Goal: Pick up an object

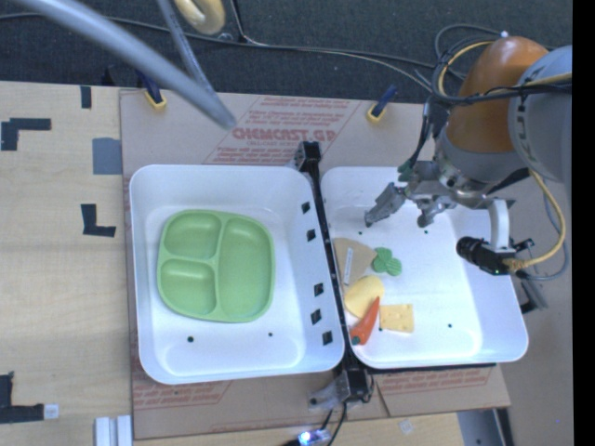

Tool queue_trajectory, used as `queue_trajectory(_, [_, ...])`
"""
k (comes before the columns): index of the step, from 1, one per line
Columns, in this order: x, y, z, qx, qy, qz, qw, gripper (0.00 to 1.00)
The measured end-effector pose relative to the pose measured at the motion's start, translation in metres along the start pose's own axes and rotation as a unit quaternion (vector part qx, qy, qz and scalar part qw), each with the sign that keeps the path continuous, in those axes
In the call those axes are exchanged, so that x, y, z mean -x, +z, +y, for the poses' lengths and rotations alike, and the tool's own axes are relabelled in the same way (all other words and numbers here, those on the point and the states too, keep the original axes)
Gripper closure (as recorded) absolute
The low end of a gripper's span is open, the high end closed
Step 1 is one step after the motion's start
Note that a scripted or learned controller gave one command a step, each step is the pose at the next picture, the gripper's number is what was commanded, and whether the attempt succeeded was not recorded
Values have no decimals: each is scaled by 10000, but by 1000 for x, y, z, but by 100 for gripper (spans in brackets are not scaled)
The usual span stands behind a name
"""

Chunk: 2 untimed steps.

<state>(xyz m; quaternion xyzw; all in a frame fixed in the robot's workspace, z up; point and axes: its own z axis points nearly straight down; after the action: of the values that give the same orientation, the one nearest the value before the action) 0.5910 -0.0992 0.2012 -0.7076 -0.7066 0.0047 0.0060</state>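
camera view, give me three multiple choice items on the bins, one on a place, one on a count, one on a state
1. Where does the green divided plate lie?
A. in the left bin
B. in the right bin
C. on the cardboard behind the bins

2. How many compartments does that plate have?
A. two
B. three
C. five

3. How does the end effector stand in relation to the toy food?
A. shut on the carrot
B. open above bare floor of the right bin, apart from the food
C. pressed onto the cheese cracker

Key:
1 A, the plate rests on the floor of the left bin.
2 B, two small wells at its left and one long well at its right.
3 B, its fingers are spread with nothing between them over the right bin, and the broccoli, carrot and cheese cracker lie nearer the camera.
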Motion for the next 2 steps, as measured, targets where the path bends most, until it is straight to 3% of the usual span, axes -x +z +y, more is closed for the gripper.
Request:
queue_trajectory(1, [0,-8,3,67,-11,-8,10000,0])
queue_trajectory(2, [7,54,3,44,-9,-12,10000,0])
